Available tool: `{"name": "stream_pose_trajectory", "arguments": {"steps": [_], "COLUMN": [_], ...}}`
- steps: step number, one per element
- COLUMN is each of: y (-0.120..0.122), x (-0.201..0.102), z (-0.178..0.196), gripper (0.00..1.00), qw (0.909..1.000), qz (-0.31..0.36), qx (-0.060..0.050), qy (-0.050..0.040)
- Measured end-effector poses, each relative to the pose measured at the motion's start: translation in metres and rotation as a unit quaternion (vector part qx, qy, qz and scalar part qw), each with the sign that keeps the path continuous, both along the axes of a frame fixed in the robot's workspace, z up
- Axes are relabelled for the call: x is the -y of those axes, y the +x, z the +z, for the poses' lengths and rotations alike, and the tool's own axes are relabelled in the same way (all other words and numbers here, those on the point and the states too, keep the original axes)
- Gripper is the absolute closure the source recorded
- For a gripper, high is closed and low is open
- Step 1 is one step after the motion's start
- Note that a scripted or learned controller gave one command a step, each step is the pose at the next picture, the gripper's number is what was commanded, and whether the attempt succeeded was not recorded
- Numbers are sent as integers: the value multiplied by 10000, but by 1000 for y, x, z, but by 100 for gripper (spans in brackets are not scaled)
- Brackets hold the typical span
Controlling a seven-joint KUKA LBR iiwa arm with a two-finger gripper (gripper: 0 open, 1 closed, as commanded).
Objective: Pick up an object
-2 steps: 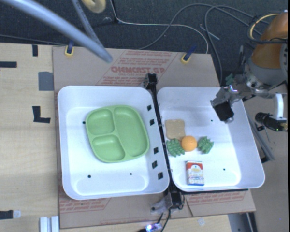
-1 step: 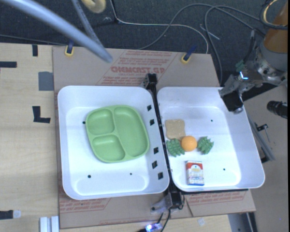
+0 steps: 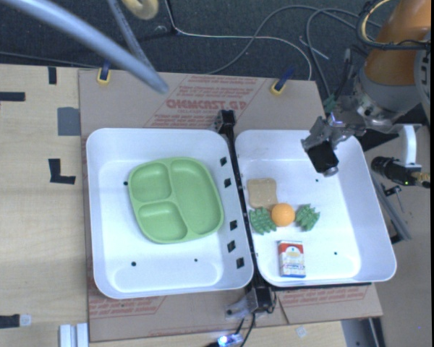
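Observation:
The right bin [image 3: 362, 194] holds a tan square piece [image 3: 262, 192], an orange ball [image 3: 282, 215], two green leafy pieces [image 3: 261, 220] [image 3: 307, 217] beside the ball, and a small white and red carton [image 3: 291, 258]. My gripper [image 3: 323, 155] hangs over the bin's upper right part, above and to the right of the tan piece, apart from all the objects. Nothing shows between its dark tips.
The left bin [image 3: 105, 194] holds a green divided plate [image 3: 176, 199]. A black clip row [image 3: 231, 186] joins the two bins. Cables [image 3: 289, 27] run across the dark floor behind the bench. A grey bar [image 3: 72, 24] crosses the top left.

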State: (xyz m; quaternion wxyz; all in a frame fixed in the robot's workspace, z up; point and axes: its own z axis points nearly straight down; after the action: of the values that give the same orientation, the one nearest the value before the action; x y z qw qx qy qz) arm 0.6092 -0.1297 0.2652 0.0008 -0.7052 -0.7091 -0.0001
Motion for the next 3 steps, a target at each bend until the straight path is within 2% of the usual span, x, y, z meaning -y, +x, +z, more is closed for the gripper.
{"name": "stream_pose_trajectory", "arguments": {"steps": [1, 2, 3], "y": [1, -5, -9], "x": [-56, -108, -157], "z": [2, -18, -17], "gripper": [100, 100, 100], "qw": [10000, 10000, 10000], "qz": [5, 0, 4], "qx": [-2, -13, -7], "qy": [2, -2, -1]}}
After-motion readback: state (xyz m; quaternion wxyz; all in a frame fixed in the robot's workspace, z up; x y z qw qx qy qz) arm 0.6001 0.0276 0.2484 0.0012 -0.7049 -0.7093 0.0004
